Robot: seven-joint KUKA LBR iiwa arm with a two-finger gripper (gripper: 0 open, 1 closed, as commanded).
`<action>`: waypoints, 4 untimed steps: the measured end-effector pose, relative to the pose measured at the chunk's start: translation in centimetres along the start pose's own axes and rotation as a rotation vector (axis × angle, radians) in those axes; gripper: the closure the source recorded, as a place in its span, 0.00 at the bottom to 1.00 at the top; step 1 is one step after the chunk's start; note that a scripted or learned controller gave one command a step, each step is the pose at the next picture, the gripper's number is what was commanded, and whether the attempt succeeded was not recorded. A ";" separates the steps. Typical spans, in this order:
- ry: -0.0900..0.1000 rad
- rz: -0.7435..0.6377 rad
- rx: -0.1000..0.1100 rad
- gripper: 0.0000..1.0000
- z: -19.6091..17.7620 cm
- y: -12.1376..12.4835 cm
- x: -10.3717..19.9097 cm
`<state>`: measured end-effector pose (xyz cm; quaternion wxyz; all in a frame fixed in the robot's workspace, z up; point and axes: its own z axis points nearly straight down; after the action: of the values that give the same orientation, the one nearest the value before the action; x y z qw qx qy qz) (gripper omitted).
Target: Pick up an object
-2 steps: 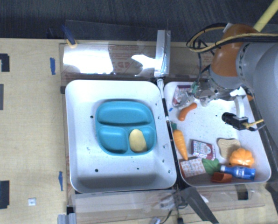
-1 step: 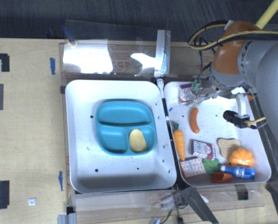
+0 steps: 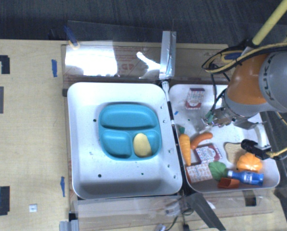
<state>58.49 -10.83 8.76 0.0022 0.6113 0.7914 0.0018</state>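
**Arm over the right bin, nothing seen in its grip**

The grey arm w/ the orange band [image 3: 247,83] comes in from the right and hangs over the right bin [image 3: 274,179]. The gripper [image 3: 215,119] sits low, near the bin's middle, just above the orange end of a carrot-like piece [image 3: 201,138]. Can't tell its state, too small and cluttered w/ wires, and can't make out any object held.

Right bin is crowded: an upright carrot [image 3: 185,149] against the left wall, a red-and-white packet [image 3: 195,98] near the top, another packet [image 3: 207,154] in the middle, a third [image 3: 198,173] lower down. Also a green piece [image 3: 218,168], a blue bottle w/ white cap [image 3: 247,177] lying on its side along the bottom edge, an orange fruit [image 3: 249,162] just above it, and a tan slice [image 3: 232,150] beside that.

Left bin [image 3: 81,129] holds a blue divided tray [image 3: 126,129], w/ a yellow lemon-like thing [image 3: 142,145] in its lower right compartment.
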 end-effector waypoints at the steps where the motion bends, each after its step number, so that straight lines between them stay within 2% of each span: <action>1: -0.001 0.000 -0.002 0.00 0.1 0.1 0.0; 2: -0.002 0.001 -0.006 1.00 -0.9 0.2 -0.1; 3: -0.002 0.001 -0.004 0.00 -0.8 0.2 -0.1; 4: -0.004 -0.007 -0.003 0.00 0.1 -0.8 0.9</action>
<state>57.49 -10.13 8.70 0.0046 0.6087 0.7934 0.0016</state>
